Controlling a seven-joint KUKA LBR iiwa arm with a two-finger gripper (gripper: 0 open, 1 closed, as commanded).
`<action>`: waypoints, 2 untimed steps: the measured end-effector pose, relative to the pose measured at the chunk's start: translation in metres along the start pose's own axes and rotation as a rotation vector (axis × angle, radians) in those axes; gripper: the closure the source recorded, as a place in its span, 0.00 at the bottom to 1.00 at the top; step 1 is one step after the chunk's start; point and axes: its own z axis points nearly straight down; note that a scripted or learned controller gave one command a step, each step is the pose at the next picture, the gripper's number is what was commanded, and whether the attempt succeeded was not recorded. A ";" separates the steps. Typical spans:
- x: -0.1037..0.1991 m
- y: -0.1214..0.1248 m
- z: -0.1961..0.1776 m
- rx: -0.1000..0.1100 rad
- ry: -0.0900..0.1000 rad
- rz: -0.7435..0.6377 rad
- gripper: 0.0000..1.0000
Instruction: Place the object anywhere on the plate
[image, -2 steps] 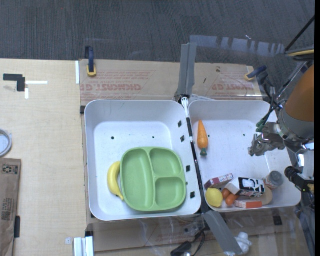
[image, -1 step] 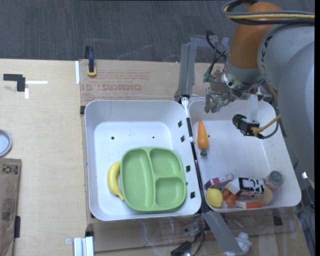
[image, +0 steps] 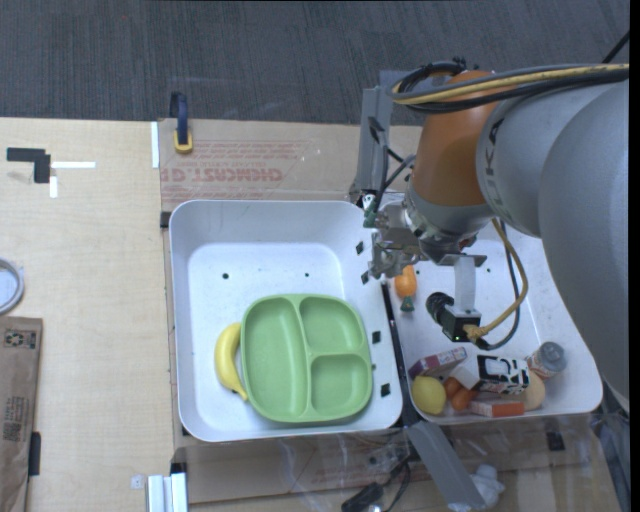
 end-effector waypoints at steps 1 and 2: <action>0.003 -0.052 0.000 -0.001 0.000 -0.297 1.00; 0.074 -0.095 0.028 -0.001 -0.001 -0.410 1.00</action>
